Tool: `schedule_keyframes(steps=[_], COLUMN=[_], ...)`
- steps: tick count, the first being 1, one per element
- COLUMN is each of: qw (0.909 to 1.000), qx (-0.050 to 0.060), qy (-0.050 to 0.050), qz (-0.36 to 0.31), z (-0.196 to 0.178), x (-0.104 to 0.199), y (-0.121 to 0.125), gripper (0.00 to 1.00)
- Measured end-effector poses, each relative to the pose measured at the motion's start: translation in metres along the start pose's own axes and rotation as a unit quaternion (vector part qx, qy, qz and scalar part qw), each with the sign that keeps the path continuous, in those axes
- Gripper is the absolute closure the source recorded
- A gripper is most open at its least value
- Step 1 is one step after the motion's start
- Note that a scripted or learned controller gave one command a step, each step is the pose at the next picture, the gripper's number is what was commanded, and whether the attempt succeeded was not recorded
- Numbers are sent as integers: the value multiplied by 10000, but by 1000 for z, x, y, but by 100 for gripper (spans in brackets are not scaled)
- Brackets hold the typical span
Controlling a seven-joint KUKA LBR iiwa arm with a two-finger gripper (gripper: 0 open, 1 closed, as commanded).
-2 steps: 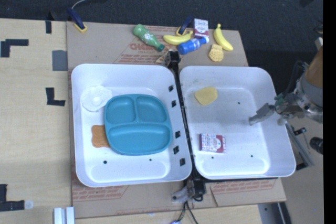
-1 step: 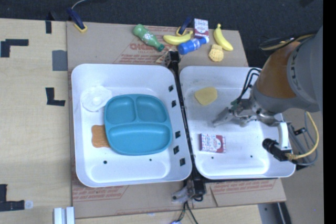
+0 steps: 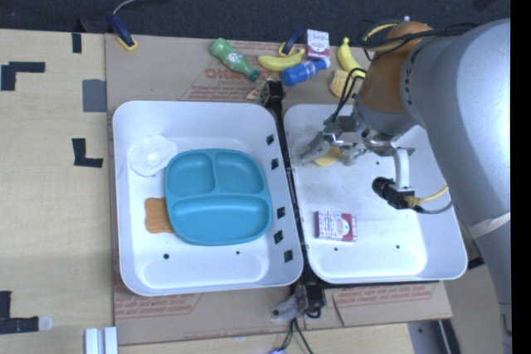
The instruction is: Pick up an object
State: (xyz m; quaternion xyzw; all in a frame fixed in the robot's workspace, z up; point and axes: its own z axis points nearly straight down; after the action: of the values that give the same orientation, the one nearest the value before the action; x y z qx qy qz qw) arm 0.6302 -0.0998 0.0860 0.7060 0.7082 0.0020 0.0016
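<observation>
My gripper (image 3: 328, 150) is low in the right bin (image 3: 431, 253), near its upper left corner. Its fingers stand open, spread to either side of a small yellow object (image 3: 326, 161) lying on the bin floor. Whether they touch it I cannot tell. A small red and white packet (image 3: 334, 225) lies flat further forward in the same bin. The grey arm with its orange band (image 3: 390, 87) comes in from the right and hides the bin's upper right part.
The left bin (image 3: 133, 261) holds a blue divided plate (image 3: 218, 196), a clear lid (image 3: 149, 155) and a tan piece (image 3: 154, 216) partly under the plate. Behind the bins lie a green bottle (image 3: 232, 59), two bananas (image 3: 280, 60), a blue bottle (image 3: 300, 73) and a small box (image 3: 318, 41).
</observation>
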Motion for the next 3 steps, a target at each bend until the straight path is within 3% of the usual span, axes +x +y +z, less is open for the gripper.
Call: schedule_keyframes(steps=[1, 2, 3], qw=[10000, 10000, 10000], qx=[13, 13, 15], qy=[-11, -27, -27], qz=[4, 0, -1], z=[1, -9, -9], x=[-10, -11, -10], y=[39, 39, 39], gripper=[0, 100, 0])
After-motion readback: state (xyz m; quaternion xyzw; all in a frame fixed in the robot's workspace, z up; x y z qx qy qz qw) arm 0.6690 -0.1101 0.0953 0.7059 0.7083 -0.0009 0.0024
